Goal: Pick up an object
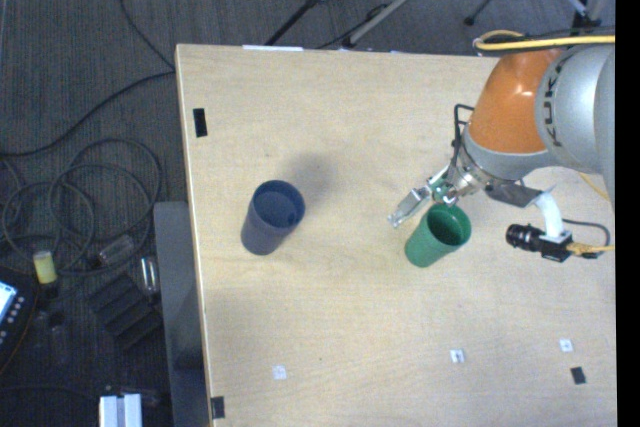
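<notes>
The gripper (425, 200) hung open, touching the green cup's (437, 236) rim, right of the bench's middle. A grip so shallow could have tipped it or slipped off. The blue cup (272, 216) stood well apart.

Arm (555, 110) cut off by the right edge. Worktop (330, 335) runs past the bottom and right edges. Gripper (425, 200) fingers too small to judge; contact with the green cup (437, 237) cannot be determined.
</notes>
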You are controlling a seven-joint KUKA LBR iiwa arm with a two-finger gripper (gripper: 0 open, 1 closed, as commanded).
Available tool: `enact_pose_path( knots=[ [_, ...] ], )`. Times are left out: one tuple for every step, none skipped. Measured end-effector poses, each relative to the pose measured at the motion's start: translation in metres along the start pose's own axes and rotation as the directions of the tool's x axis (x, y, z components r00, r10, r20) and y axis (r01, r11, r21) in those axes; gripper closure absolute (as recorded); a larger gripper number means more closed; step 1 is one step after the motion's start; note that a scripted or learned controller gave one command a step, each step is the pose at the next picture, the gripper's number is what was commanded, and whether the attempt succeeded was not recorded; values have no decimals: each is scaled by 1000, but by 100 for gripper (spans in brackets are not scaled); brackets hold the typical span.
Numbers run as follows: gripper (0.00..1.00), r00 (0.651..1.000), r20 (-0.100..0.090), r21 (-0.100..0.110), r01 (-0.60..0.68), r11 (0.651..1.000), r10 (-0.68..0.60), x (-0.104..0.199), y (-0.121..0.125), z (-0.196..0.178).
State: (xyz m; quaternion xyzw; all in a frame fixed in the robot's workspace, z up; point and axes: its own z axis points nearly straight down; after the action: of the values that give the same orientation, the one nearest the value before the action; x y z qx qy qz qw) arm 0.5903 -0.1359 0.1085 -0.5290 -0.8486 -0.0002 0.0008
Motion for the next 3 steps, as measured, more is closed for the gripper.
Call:
enact_pose_path(
  knots=[
    [0,1000,1,1,13,1000,-13,-22,-9,25],
    [100,1000,-2,-2,13,1000,-13,-21,-8,16],
    [100,994,4,0,-111,994,111,-25,38,-79]
  ],
)
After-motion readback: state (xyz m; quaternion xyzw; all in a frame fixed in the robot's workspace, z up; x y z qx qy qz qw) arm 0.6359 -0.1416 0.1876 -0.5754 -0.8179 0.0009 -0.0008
